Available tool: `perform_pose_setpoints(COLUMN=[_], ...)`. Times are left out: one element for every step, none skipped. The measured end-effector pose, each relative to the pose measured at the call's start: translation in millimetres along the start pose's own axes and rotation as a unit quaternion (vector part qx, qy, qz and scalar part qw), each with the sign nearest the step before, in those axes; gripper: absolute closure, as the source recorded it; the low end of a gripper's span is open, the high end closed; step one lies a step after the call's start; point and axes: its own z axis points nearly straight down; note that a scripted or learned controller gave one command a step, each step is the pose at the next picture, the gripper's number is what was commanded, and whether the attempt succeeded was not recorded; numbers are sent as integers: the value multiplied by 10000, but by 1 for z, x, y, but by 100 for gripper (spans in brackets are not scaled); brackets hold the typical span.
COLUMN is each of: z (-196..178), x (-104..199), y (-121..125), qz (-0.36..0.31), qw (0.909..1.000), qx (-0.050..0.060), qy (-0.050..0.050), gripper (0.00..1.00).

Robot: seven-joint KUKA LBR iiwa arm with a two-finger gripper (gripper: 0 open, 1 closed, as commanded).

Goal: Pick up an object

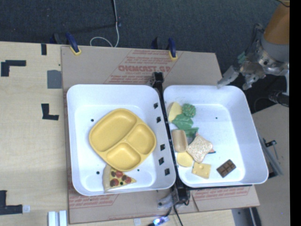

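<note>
Holding the gripper (237,79) above the far right corner of the right bin (254,140), near its rim, with both fingers spread apart and nothing between them. Reaching in from the right with the arm (276,29), its orange band high at the edge.

Keeping the pickable things well apart from the gripper, all lying toward the left and near side of the right bin. Leaving a pale yellow piece (174,110) beside a green broccoli floret (189,110) at the far end of the cluster, with a green leafy piece (183,122) just below them. Leaving a tan roll (178,140) along the left wall, touching a slice of bread (200,148) to its right. Leaving a round yellow piece (184,159) and a cheese wedge (201,169) nearer the front, and a brown chocolate square (226,168) lying a little apart at the front right.

Carrying a yellow divided plate (122,139) in the middle of the left bin (77,126), with a pizza slice (116,178) poking out from under its near edge.

Resting both bins on a cardboard sheet (117,67) fixed to the tabletop (28,140) by two blue clamps (72,44) at its far edge.
</note>
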Motion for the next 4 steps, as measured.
perform_pose_setpoints(z=[101, 163, 149, 149], x=[22, 68, 71, 71], y=[-38, -92, -89, -89], qz=[5, 17, 0, 1], qw=[10000, 10000, 10000, 10000], qx=[-11, -22, -59, -48], qy=[-4, -7, 17, 23], gripper=[0, 0, 100, 0])
